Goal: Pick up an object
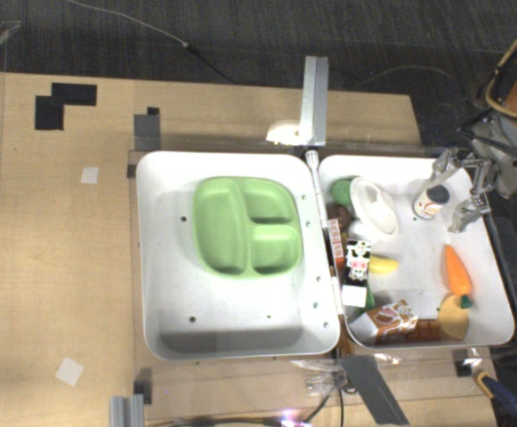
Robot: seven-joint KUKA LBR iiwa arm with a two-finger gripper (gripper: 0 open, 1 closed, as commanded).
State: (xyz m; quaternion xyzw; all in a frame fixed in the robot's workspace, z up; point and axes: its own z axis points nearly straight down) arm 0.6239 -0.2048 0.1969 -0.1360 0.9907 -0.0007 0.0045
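My gripper (456,189) hangs over the far right corner of the right bin (498,327), with its two fingers spread open. A small white round object with a red mark (428,204) lies on the bin floor just left of the fingertips, not between them. Further left in the same bin are a white cup (374,206) on its side, a green item (339,189), a cow-patterned box (358,258) and a yellow piece (383,265). An orange carrot (456,269), a yellow pear (455,318) and a brown packet (391,318) lie toward the near side.
The left bin (165,265) holds a green divided plate (245,225). A metal post (315,100) stands behind the ridge between the bins. The bare floor of the right bin between the carrot and the yellow piece gives some room.
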